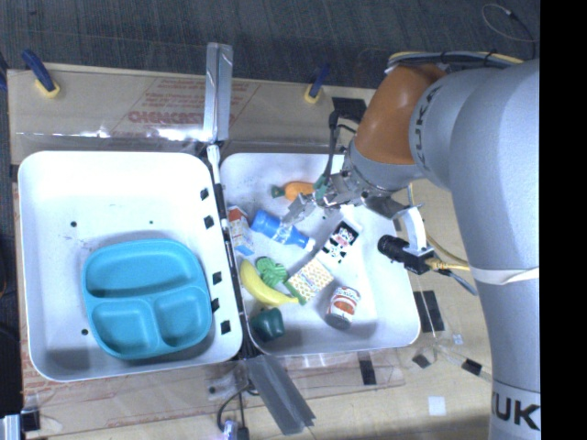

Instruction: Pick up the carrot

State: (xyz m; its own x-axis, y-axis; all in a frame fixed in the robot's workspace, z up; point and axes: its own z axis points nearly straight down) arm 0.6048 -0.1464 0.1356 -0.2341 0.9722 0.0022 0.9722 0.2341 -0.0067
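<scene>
Carrot (297,190) lies at twelve o'clock in the right bin (396,330), by the far wall; gripper (310,206) hovers just beside it at five o'clock, fingers parted, nothing between them; advise straddling the orange body, clear of the blue bottle (278,229), before closing.

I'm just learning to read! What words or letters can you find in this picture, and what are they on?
"UK" stands on the grey arm, bottom right, cut off by the edge.
Red print on the cardboard behind the bins: too blurred to read.
Label on the small can: too small to read.
Label on the blue bottle: too small to read.
</scene>
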